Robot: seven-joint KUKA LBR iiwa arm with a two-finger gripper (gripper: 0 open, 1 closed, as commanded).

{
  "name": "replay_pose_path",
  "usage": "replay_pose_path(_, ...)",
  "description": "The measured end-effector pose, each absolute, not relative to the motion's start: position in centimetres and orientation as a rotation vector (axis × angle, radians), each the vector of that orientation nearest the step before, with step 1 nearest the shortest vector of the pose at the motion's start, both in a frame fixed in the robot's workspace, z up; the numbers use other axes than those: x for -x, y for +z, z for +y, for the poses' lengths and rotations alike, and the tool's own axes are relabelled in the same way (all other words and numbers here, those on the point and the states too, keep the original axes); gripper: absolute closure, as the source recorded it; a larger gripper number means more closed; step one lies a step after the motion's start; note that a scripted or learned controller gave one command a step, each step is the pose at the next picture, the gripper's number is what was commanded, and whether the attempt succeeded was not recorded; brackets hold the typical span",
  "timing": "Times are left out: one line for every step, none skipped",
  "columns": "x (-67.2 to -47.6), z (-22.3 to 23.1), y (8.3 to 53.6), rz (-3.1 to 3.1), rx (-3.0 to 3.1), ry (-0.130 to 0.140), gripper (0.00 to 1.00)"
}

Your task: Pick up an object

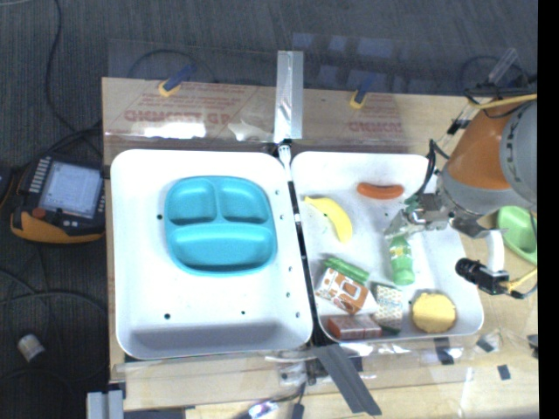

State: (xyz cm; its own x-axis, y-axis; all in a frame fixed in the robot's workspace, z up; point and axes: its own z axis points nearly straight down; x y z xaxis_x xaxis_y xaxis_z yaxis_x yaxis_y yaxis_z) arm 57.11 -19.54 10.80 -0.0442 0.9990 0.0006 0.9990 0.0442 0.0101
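This looks like a robotics lab, not a home or shop. A plywood table [140, 103] stands on dark grey carpet [131, 16], with loose black cables [52, 11] trailing across the floor at the upper left and a handheld robot control pendant [57, 197] with a lit screen lying at the left edge. Two white bins [140, 321] sit side by side in mid-frame, tape marks dot the table's top edge, and a grey and orange industrial arm [489, 160] enters at the right.
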Motion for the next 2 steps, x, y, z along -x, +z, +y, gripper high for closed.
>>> replay_pose_path(-55.67, -16.76, 19.57, 1.998, -2.426, -0.004, 1.0)
replay_pose_path(-55.74, -16.65, 20.39, 2.002, -2.424, -0.006, 1.0)
